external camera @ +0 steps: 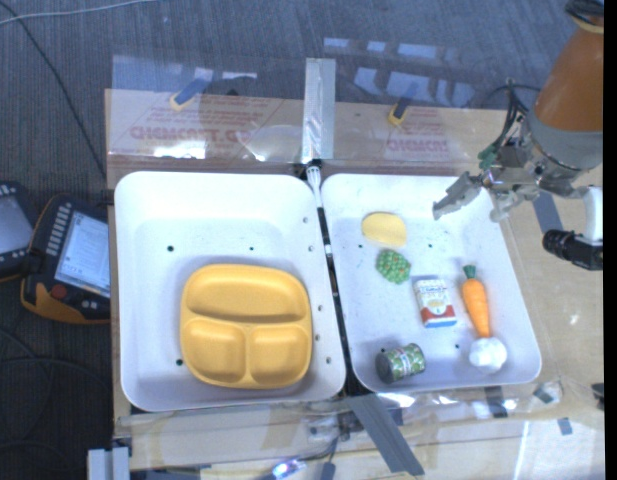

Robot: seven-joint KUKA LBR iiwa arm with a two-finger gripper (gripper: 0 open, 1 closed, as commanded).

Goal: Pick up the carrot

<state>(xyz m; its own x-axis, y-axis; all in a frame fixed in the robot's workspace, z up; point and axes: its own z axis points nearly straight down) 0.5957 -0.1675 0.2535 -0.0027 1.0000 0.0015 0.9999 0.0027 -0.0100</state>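
the gripper (480, 196) hangs over the right bin's (523, 368) upper right corner, its fingers spread apart with nothing between them and touching no object. the carrot (476, 303) lies well below it near the bin's right wall, orange, green stem end up, just beside a small carton (435, 302).

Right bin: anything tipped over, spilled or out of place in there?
The small can lies on its side near the right bin's front edge rather than standing. Nothing looks spilled or damaged; the carrot lies beside the carton, untouched.
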